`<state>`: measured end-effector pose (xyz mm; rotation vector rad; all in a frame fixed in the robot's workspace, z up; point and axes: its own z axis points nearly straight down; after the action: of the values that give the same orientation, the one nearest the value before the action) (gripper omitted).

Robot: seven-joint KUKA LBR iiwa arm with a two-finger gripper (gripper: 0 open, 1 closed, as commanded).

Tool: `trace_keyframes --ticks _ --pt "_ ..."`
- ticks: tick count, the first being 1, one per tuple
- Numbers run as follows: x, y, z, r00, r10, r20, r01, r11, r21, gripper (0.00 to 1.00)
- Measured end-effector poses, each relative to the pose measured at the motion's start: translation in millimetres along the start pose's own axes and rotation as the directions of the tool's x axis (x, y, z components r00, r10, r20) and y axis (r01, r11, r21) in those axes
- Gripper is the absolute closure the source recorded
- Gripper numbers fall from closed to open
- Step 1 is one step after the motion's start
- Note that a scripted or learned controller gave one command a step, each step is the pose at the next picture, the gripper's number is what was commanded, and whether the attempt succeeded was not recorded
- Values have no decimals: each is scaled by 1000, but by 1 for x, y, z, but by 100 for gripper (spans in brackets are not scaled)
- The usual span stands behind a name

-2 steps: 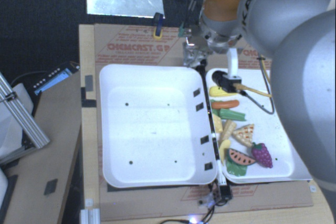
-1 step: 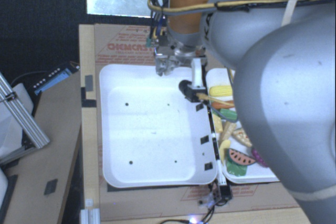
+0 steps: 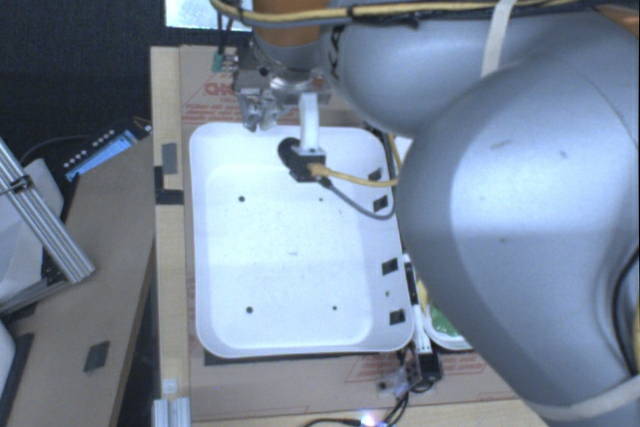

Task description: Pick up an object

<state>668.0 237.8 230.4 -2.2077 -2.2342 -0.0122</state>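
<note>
Objects to pick are hard to make out: a green-and-white thing [image 3: 440, 323] peeks out at lower right, mostly hidden under the grey arm [image 3: 500, 165], so its weight and grip point can't be judged. The gripper [image 3: 262, 110] hangs at the upper edge of the left bin [image 3: 290, 255]; whether its jaws are spread I cannot tell.
</note>
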Motion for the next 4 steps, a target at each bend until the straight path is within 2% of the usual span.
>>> trace_keyframes --ticks 1,2,3,4 --pt "-2 2 -212 1000 6 -1 -6 1000 -15 100" --pt "-148 0 -227 1000 24 10 -24 1000 0 100" --pt "-36 -1 -150 1000 -1 3 1 1000 11 100" --pt "0 1 -174 1000 4 3 -4 1000 1 100"
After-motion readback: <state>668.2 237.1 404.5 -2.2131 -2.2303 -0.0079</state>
